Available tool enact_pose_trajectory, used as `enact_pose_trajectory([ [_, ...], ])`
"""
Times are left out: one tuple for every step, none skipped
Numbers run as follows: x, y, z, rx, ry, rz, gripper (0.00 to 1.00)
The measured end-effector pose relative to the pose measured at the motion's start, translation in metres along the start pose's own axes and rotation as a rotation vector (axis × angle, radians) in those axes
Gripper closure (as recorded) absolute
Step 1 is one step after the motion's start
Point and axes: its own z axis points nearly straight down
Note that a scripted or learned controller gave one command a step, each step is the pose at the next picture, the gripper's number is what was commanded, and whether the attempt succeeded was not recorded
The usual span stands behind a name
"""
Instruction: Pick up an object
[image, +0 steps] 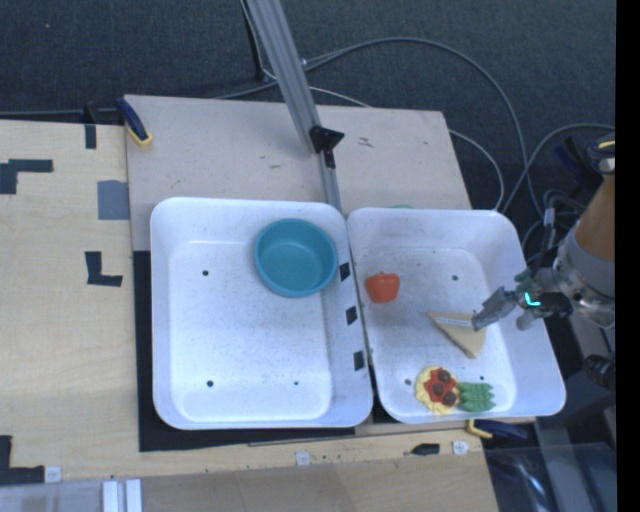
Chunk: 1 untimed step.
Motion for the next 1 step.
enact_pose_trajectory([
  [0.0,0.0,0.0,0.0,0.0,0.0,0.0],
])
